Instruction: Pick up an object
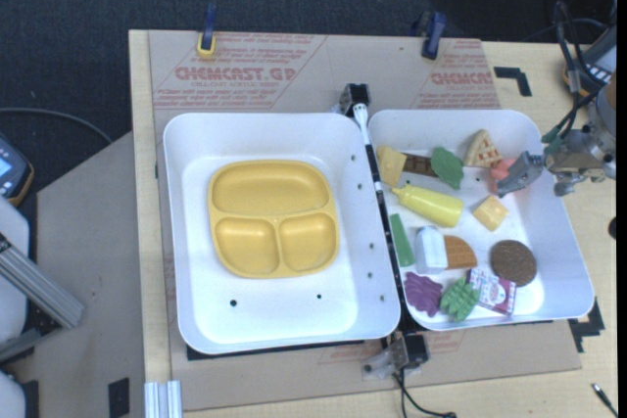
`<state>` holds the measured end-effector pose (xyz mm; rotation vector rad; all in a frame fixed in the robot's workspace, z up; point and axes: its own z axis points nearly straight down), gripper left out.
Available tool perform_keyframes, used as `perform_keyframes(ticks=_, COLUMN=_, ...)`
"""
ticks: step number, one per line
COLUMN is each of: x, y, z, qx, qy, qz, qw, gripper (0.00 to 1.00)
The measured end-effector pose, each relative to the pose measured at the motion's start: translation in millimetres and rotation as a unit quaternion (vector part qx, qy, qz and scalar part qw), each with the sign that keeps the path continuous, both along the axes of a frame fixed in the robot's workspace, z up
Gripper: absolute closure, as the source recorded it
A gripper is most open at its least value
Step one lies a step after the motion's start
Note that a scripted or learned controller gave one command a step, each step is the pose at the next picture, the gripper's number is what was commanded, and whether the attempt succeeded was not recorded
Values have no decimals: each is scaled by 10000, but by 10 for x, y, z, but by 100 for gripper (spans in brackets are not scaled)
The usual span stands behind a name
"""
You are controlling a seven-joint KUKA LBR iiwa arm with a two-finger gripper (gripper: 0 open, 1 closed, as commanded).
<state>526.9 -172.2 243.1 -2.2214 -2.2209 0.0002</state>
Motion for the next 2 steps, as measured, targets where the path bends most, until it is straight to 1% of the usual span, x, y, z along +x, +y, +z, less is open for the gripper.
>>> perform_keyframes(ticks=1, x=4, y=14, z=-426, qx=11, qy=27, qz=0, qw=10000, gripper=0)
perform_keyframes(ticks=2, x=56, y=55, z=-1041, qx=16, qy=35, qz=3, qw=10000, gripper=0)
